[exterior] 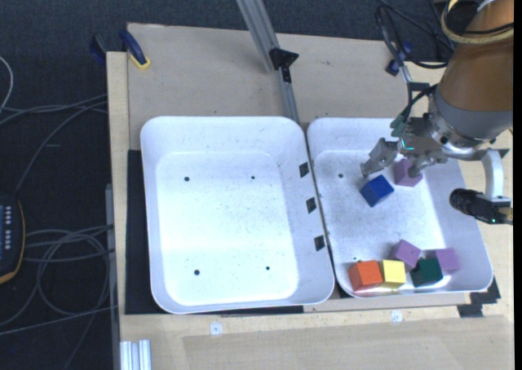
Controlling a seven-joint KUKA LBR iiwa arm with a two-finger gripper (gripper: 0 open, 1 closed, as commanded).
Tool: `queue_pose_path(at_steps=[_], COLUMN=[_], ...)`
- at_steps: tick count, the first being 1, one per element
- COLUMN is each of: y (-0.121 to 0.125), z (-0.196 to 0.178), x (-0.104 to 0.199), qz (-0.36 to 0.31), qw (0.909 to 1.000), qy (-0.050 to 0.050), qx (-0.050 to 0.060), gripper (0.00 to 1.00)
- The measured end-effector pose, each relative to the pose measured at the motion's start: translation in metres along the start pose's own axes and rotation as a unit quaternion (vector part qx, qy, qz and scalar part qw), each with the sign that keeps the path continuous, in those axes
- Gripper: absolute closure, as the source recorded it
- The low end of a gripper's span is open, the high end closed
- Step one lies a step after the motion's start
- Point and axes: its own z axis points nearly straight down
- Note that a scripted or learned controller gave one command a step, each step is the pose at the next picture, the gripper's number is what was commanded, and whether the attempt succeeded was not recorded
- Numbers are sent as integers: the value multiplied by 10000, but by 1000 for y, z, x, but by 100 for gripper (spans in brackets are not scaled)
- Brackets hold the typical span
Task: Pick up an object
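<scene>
Gripper (401, 160) and wrist hang over the upper part of the right bin (338, 144), at the right of the frame; its two grey fingers splay apart, one reaching down-left toward the blue block (377, 191) and the other down-right by a purple block (405, 173); the fingers stand open, with no block seen clamped between them. Blue block lies on the bin floor just below and left of the fingertips, tilted, near them though whether it touches cannot be told; the purple block sits just beside it to the upper right, partly under the gripper. Along the lower edge of the same bin a cluster of blocks lies close together: an orange block (366, 275) at the left, a yellow block (394, 272) touching it, a dark green block (426, 272) next, a purple one (406, 251) just above the yellow, and another purple one (446, 260) at the right end. Left bin (155, 156) fills the middle of the frame, its white floor speckled with dark dots; black clips (310, 204) sit along the seam between the two bins. Grey arm with its orange band (481, 59) comes in from the upper right; a slanted metal bar (257, 14) runs from the top centre down to the seam; cables (49, 238) trail over the dark floor at the left.
</scene>
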Motion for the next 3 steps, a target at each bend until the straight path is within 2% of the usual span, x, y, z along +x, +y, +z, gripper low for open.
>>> queue_pose_path(at_steps=[1,3], y=[0,-10], z=[0,97], x=[0,-2], qz=[4,8], qw=[10000,10000], qy=[-1,0], qx=[-5,23], gripper=[0,0])
